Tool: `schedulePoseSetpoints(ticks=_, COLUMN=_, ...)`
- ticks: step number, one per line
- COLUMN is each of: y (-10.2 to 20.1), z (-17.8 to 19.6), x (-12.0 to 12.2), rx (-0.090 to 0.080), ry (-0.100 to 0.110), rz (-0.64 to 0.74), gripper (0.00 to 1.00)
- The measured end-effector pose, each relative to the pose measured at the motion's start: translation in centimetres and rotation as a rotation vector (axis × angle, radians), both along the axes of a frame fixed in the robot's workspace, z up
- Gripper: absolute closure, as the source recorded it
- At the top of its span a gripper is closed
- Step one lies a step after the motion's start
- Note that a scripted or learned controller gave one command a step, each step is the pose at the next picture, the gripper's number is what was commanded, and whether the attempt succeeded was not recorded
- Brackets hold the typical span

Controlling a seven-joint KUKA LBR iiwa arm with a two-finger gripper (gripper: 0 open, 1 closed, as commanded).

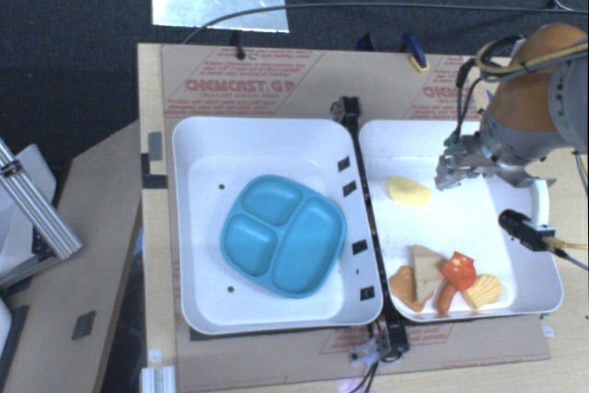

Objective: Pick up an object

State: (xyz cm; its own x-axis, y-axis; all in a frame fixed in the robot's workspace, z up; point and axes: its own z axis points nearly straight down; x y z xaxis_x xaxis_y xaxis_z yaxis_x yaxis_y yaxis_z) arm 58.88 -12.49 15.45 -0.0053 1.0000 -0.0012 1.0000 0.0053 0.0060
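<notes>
The gripper hangs over the right bin, in its upper part, a little to the right of a pale yellow piece that lies alone on the white floor of the bin. The gripper is small and dark from this height, so I cannot tell how its tips stand, and nothing can be seen held there.

The yellow piece is the nearest object to the gripper and seems the natural one to pick. It looks like toy food, maybe a small wedge or a lemon slice, rounded on one side. I judge it light and fairly stiff, with a smooth skin that may slip if it is pinched on the curved edge. It would be better to close across its shorter width, near the middle, where the two sides are closest to parallel. It lies flat and low, so the gripper must go down almost to the bin floor.

At the front of the same bin lies a heap of other toy food: a tan wedge, an orange piece, a red piece and a ridged yellow piece. These touch one another and would be harder to take singly.

The left bin holds a blue divided plate, which is wide and shallow and a poor fit for a small gripper.
</notes>
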Motion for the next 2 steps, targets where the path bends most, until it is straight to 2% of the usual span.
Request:
schedulePoseSetpoints(ticks=1, y=0.7, z=4.8, x=0.6, rx=0.0, ry=0.0, rz=0.001, gripper=1.0)
schedulePoseSetpoints(ticks=2, y=0.7, z=7.9, x=0.8, rx=0.001, ry=0.001, rz=0.001, gripper=1.0)
